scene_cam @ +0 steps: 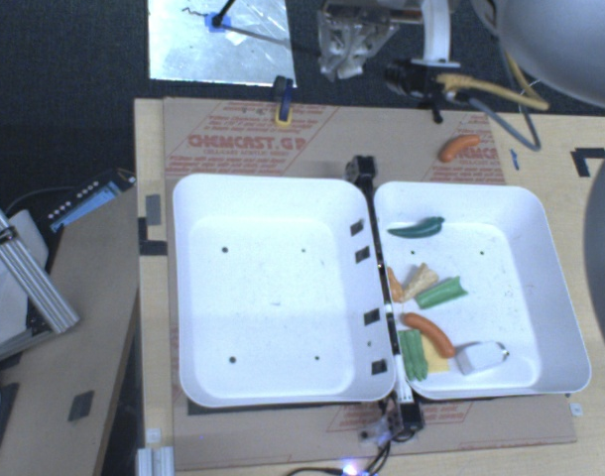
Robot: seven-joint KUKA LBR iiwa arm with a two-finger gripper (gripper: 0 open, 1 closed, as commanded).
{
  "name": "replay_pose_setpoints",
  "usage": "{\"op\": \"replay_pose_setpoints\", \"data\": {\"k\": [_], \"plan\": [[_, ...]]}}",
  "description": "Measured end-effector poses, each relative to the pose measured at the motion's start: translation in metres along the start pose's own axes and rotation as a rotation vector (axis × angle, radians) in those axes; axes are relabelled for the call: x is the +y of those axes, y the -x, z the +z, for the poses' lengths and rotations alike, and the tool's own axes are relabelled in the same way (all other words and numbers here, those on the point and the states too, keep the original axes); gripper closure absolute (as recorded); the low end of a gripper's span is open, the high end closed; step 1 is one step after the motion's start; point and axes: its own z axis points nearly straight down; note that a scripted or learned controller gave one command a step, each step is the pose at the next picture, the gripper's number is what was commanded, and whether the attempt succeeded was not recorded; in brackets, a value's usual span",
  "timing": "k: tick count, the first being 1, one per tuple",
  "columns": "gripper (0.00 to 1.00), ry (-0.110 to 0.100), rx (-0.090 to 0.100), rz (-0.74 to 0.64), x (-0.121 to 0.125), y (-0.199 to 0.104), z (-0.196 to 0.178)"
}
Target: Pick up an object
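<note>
My gripper (350,50) hangs high beyond the far edge of the bench, well apart from both bins and with nothing seen in it. The right bin (545,266) holds a dark green pepper (415,228), a tan chunk (418,280), a thin orange piece (394,286), a light green piece (441,293), an orange-red sausage (429,333), a green bean pod (413,353), a yellow piece (437,364) and a white-grey block (480,357). Another orange sausage (459,147) lies on the cardboard behind that bin.
The left bin (198,266) sits beside the right one, joined by black clips (362,172). A blue and yellow clamp (282,100) stands at the cardboard's far edge. A shiny sheet (221,28) lies behind it. Cables (501,92) trail at upper right.
</note>
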Motion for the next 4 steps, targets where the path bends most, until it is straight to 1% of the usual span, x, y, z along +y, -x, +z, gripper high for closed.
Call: {"op": "replay_pose_setpoints", "data": {"k": [1, 3, 4], "plan": [[1.00, -0.001, 0.001, -0.001, 0.000, -0.026, -0.004], [1.00, 0.000, 0.001, -0.001, 0.000, -0.071, -0.024], [1.00, 0.000, 0.000, -0.001, 0.000, -0.070, -0.044]]}}
